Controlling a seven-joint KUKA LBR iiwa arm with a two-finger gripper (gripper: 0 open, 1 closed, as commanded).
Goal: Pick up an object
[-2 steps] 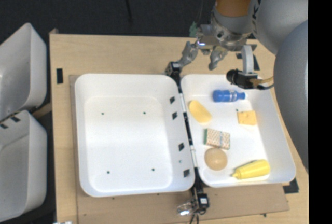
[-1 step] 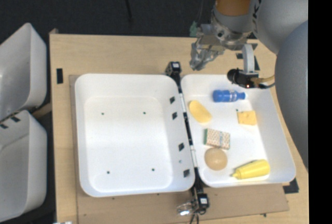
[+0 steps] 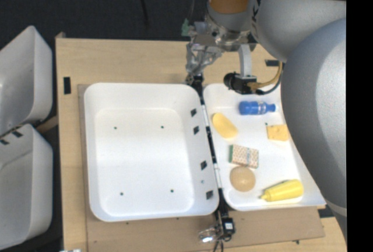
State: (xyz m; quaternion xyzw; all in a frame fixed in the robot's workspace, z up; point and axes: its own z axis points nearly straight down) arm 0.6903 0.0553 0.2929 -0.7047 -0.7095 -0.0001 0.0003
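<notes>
gripper [image 3: 197,70] hung over the far rim btwn the bins, can't tell its state. nearest obj, blue bottle [image 3: 255,108], lay in right bin [image 3: 309,189], toward the near-right, long axis crosswise.

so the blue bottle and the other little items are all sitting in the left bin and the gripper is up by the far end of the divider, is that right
Not quite. The blue bottle and the other small items, like the yellow bottle, lie in the right bin, not the left, as the camera view shows. The gripper is indeed near the far end of the divider.
</notes>
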